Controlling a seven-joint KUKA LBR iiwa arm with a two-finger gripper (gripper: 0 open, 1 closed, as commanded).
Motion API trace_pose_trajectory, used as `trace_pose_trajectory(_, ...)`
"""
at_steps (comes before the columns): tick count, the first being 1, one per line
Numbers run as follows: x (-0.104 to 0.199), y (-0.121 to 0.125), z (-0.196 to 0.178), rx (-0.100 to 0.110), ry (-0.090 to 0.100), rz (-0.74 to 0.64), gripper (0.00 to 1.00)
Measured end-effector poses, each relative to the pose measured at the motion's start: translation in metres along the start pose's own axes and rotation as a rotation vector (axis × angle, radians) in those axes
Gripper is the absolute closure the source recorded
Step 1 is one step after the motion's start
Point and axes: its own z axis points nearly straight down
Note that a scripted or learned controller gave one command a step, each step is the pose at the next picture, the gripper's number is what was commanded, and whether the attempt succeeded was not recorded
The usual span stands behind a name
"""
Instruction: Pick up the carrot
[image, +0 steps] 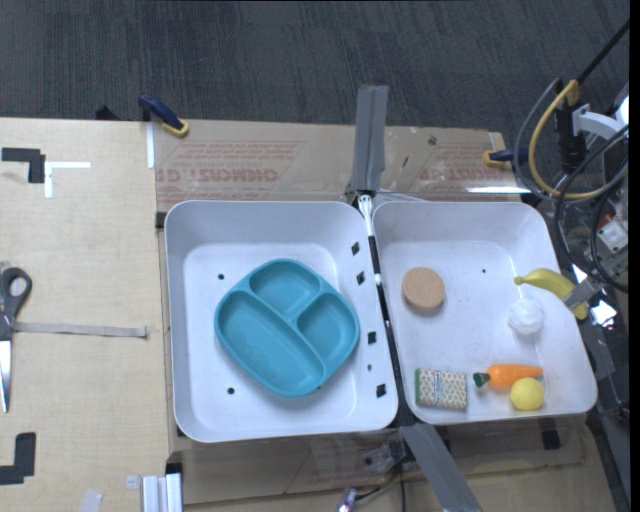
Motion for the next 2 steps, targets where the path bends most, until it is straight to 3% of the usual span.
trace_pose_trajectory(1, -0.023, 0.045, 0.005, -0.003, -0.002, -0.253, 1.0)
trace_pose_trajectory(2, -0.016, 0.035, 0.047, -0.001, -0.001, -0.607, 1.0)
